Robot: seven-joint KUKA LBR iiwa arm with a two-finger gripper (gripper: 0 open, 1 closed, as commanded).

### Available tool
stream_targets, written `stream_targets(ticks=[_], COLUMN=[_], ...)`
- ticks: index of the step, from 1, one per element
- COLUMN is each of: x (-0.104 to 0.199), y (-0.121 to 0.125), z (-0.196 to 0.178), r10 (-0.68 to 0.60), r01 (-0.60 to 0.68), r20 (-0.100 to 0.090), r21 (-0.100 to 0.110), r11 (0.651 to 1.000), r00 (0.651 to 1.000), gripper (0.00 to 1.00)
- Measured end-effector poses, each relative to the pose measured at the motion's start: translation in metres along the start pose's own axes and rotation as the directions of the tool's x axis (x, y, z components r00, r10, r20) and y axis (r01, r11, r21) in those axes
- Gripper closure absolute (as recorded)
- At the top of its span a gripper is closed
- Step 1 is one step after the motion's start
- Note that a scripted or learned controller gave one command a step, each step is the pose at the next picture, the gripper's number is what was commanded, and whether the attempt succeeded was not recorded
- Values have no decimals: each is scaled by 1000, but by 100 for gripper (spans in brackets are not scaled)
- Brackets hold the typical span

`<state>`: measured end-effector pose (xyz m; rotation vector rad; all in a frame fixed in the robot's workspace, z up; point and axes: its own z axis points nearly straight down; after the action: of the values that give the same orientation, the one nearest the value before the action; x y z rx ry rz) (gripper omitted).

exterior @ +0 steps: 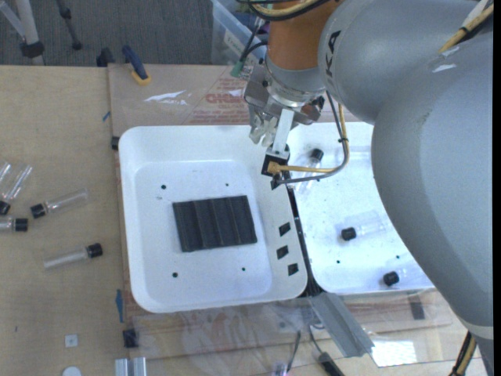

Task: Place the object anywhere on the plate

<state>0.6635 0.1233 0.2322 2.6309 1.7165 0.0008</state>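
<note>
The hand (264, 131) hangs beyond the far right corner of the plate (215, 223), above the strip where the two bins meet, and is well apart from the plate itself. From this slant I cannot tell whether it is clenched or released, and I can make out nothing held in it.

The plate, a dark ribbed slab, lies flat on the floor of the left bin (149, 288) with nothing resting on it.

To the right of the plate, across the divide, the right bin (344, 284) holds three small clear vials with black caps. Any of them could be the task's object. The far vial (315, 155) lies to the plate's far right and is the one closest to the hand. The middle vial (350, 232) lies roughly level with the plate. The near vial (391, 277) lies to the plate's near right. All three are well apart from the plate.

To the left of the plate, outside the bins, a few loose vials (63, 204) lie scattered on the worktop (47, 131).

As I judge it, the task is barely begun. No vial is on the plate, and none shows as lifted. Nearly everything is left to do: grasp one vial, carry it leftward over the divide, and set it down anywhere on the ribbed surface.
</note>
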Motion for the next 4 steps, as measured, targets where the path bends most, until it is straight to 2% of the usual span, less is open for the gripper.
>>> stream_targets(ticks=[1, 2, 3, 4], x=[85, 94, 88, 63], y=[-35, -39, -48, -88], z=[13, 33, 47, 13], r10=[-325, -419, -597, -682], r01=[325, 419, 597, 682], r20=[-1, 1, 0, -1], r21=[-1, 5, 4, 3], r11=[946, 908, 802, 732], r00=[946, 908, 802, 732], gripper=[100, 100, 100, 100])
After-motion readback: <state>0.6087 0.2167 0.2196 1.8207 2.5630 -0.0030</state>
